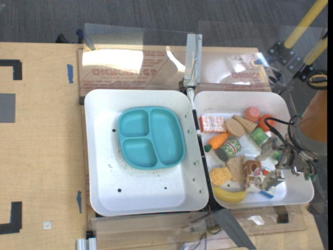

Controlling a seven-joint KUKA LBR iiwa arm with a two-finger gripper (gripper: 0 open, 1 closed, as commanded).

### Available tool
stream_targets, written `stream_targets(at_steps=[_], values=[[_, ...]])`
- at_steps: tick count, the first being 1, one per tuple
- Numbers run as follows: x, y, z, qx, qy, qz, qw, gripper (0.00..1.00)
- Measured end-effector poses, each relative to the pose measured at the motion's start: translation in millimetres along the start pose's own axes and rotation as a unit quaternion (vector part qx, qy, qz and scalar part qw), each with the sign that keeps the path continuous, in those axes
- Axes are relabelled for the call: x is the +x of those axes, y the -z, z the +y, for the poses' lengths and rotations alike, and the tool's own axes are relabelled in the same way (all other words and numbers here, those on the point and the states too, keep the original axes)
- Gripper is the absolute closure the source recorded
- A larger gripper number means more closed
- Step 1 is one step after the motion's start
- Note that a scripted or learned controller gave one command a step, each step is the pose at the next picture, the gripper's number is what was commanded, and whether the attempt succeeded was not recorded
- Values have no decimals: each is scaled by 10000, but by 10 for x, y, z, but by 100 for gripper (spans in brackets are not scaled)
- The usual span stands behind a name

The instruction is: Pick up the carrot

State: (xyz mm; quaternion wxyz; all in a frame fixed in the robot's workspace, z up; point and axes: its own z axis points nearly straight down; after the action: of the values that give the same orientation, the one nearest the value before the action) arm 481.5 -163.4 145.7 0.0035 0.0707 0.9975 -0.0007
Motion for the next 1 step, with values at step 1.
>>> stream_targets(at_steps=[1], values=[[13, 413, 921, -23, -276, -16, 9996, 0]])
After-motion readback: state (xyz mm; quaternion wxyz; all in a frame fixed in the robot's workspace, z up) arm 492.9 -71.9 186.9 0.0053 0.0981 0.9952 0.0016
